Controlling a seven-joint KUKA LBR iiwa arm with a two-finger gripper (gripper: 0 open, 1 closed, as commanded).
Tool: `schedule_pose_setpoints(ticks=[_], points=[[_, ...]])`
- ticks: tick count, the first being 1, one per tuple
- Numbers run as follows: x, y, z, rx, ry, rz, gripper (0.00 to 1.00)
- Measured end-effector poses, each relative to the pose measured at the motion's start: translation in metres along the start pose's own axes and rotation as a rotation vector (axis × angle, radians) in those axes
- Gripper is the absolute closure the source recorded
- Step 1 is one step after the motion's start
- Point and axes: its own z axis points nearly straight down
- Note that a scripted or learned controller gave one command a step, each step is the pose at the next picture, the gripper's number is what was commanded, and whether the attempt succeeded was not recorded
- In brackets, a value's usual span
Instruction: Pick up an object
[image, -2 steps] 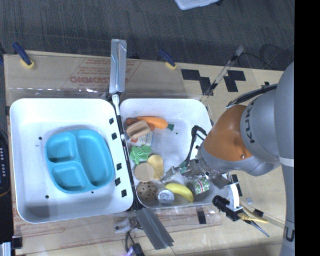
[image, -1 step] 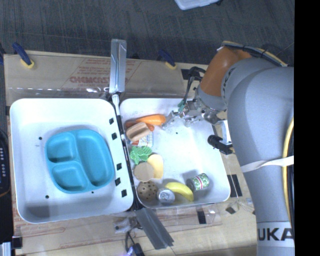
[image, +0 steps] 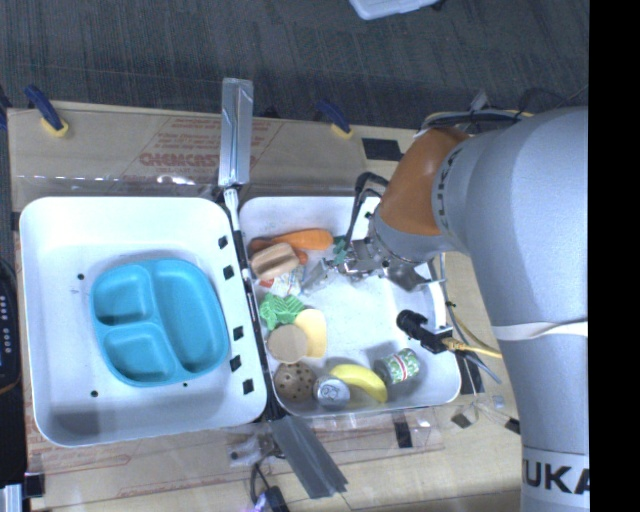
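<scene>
Nearest the lower edge, the counter shows a brown cardboard-like face with faint red print, and a grey metal strip lies slanted on it below the gap between the bins. Right bin, shallow, white, smooth plastic with rounded corners, front row: a round brown perforated disc, a small tin can lying with its shiny end up, a curved yellow banana touching the can, and a green-labelled can tipped on its side just beside the banana. Middle of the same bin: a flat tan round piece overlapped by a pale yellow rounded piece, with a crinkled green leafy item just behind them. Far part: a bun-shaped hot dog and a long orange carrot side by side against the far left corner. Left bin, same white plastic, holds one glossy blue tray with three rounded compartments (nothing visible in them). The hand, dark metal, sits low in the right bin just right of the carrot and hot dog; whether its fingers are apart or together cannot be told. Above it the orange band and the smooth grey arm enter from the right.
</scene>
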Motion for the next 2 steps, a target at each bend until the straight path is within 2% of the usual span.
schedule_pose_setpoints(ticks=[1,2], points=[[0.0358,-0.1136,-0.0001,-0.004,-0.003,-0.058,0.0],[0.0347,-0.1118,-0.0099,-0.005,-0.003,-0.06,1.0]])
